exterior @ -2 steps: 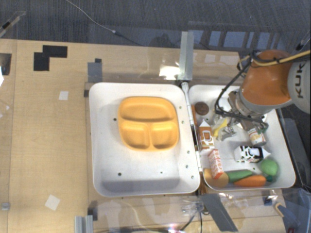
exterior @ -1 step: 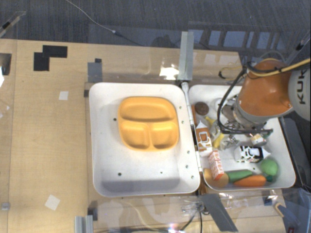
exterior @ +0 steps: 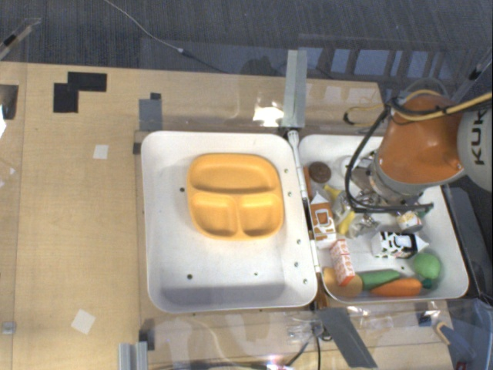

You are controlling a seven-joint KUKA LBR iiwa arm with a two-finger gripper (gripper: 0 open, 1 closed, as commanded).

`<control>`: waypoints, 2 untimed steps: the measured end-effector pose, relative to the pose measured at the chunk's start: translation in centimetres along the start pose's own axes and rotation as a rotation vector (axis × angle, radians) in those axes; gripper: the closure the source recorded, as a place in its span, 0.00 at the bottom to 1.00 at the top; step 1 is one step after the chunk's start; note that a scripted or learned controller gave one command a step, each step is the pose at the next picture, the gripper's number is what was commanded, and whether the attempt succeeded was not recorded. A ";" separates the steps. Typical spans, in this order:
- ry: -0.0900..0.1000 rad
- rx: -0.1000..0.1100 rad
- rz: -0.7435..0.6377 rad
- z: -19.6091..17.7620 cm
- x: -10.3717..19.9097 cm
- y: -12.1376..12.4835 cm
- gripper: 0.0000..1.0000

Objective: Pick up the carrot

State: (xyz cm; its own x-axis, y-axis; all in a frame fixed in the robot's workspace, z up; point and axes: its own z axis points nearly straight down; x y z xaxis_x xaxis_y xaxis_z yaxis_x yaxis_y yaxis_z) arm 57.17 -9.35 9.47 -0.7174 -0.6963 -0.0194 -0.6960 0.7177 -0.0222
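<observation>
The carrot is orange and lies flat along the front wall of the right bin. A green vegetable touches its upper left side, and a green ball sits just to its right. My gripper hangs below the orange wrist band over the middle of the right bin. It is above and behind the carrot, well apart from it. The wrist hides most of the gripper.
The right bin also holds a cow-patterned item, a red and white carton, a yellow piece, a small brown box and a brown disc. A yellow divided tray lies in the left bin.
</observation>
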 end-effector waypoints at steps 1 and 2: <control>-0.002 0.002 -0.419 -0.1 1.0 1.7 1.00; 0.007 -0.013 -0.220 -9.4 -0.2 3.5 1.00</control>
